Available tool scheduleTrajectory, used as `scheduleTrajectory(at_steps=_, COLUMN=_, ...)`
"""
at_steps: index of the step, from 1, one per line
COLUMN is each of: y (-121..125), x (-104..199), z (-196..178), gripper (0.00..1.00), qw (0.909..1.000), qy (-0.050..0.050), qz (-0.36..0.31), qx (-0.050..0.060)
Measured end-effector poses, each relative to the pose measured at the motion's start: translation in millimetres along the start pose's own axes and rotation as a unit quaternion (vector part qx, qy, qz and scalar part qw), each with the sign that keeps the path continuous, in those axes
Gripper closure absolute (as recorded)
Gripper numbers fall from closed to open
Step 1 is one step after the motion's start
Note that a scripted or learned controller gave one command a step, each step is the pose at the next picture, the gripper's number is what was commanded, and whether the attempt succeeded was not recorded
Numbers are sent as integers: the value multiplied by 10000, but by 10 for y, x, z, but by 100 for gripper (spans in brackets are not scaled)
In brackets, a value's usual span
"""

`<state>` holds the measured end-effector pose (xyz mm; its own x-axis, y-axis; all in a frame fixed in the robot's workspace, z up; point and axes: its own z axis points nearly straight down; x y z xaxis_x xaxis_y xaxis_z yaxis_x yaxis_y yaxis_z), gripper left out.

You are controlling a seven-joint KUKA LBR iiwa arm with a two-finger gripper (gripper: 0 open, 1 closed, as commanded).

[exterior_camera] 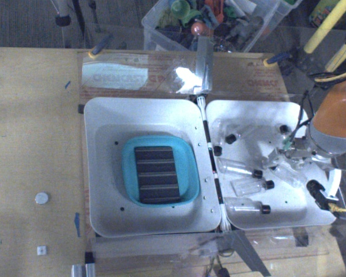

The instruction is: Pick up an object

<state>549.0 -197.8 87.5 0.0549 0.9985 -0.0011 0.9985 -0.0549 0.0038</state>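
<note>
Here, starting at the far left, we see the tan bench (29, 126) with a small grey disc (41, 198) lying on it, well apart from the bins. Next comes the left bin (98, 154), a shallow white tray; in it sits a teal dish (130, 154), and inside that dish lies a dark ribbed block (157, 173), flat and roughly centred. Behind both bins, a brown board (161, 62) carries a pale label, and beyond it stands a clear tub of mixed coloured toys (213, 10).

Moving right, across the seam between the trays, we reach the right bin (248, 109). It holds several clear vials with black caps: one (240, 168) near its left wall, another (252, 186) just below it, and a third (248, 207) lying along the front edge. More small black-capped pieces are scattered toward the back, too glassy to count surely.

At the right edge, the arm (333, 120), orange-banded, reaches in over that bin. Its gripper (288, 154) hangs low among the clear vials near the bin's right side; we cannot tell whether it is spread or closed, nor whether it has anything in it.
</note>
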Motion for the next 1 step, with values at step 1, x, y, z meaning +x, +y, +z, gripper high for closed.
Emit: scheduleTrajectory(at_steps=1, y=113, x=245, z=-1, gripper=0, qw=10000, qy=-6, qz=-90, qx=-18)
